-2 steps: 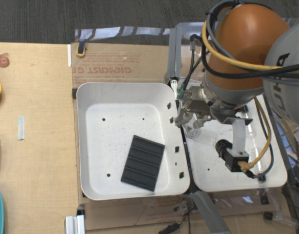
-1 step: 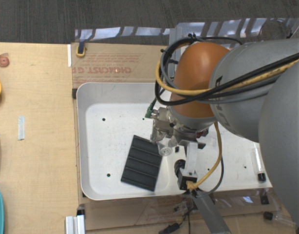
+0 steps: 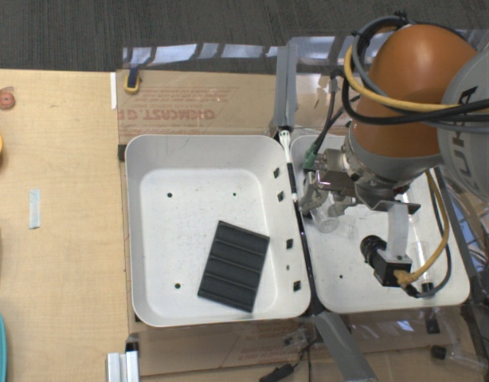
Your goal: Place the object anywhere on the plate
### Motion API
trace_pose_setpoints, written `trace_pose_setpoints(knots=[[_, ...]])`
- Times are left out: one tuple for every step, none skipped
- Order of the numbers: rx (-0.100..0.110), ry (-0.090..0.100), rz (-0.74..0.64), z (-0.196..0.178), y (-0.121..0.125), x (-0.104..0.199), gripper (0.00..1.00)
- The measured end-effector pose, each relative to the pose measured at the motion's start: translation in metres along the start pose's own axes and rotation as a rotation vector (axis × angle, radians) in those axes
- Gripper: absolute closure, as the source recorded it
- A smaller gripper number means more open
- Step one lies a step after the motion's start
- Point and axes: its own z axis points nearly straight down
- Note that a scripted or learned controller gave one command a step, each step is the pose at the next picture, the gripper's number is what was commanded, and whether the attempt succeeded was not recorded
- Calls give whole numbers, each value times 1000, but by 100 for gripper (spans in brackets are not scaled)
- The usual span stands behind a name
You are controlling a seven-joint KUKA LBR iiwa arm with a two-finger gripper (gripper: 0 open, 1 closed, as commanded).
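Looks like a small clear thing (image 3: 330, 218) in the right bin (image 3: 436, 297), near its left wall, just under the claw (image 3: 318, 197). Can't tell if the claw is open or shut, or holding anything. Dark ridged plate (image 3: 234, 265) lying flat in the left bin (image 3: 141, 213). Probably light, hard and slippery, maybe easy to crack. Best to pinch across the middle, gently.

This looks like a robot lab, because a big grey and orange robot arm (image 3: 420, 94) with cables (image 3: 436, 253) reaches over two white bins (image 3: 137, 237) on a wooden bench (image 3: 53, 237) with cardboard (image 3: 197, 110) underneath.
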Motion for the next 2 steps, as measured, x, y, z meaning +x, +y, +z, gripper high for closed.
trace_pose_setpoints(knots=[[3, 0, -111, 79, -12, 73, 100], [2, -1, -31, -6, 14, 47, 100]])
